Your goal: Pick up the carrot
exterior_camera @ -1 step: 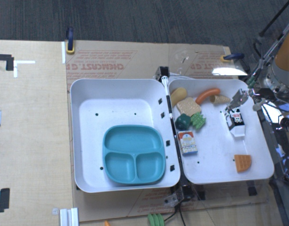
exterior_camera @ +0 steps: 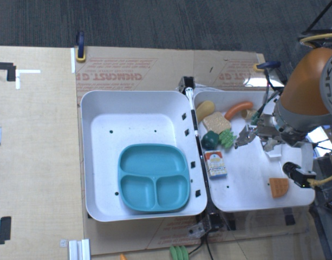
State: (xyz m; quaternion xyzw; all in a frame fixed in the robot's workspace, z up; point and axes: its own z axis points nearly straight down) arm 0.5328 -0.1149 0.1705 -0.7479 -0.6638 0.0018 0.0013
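Carrot [exterior_camera: 239, 110] lies free, upper right of frame
Gripper [exterior_camera: 245, 137] just below, finger state unclear; carrot probably light, stiff, slick: grasp mid-length

An orange carrot [exterior_camera: 239, 110] lies in a white bin [exterior_camera: 252, 194]; the neighbouring divided plate [exterior_camera: 154, 177] is teal.

A: Setting? 
B: Robotics lab bench. Cardboard sheet [exterior_camera: 171, 69] clamped at 12 o'clock, two white bins [exterior_camera: 101, 112] at centre, grey arm [exterior_camera: 309, 85] at 3 o'clock, loose cabling.
A: Contents? 
B: Toy food [exterior_camera: 217, 124] and a teal divided plate [exterior_camera: 154, 176] as test props.
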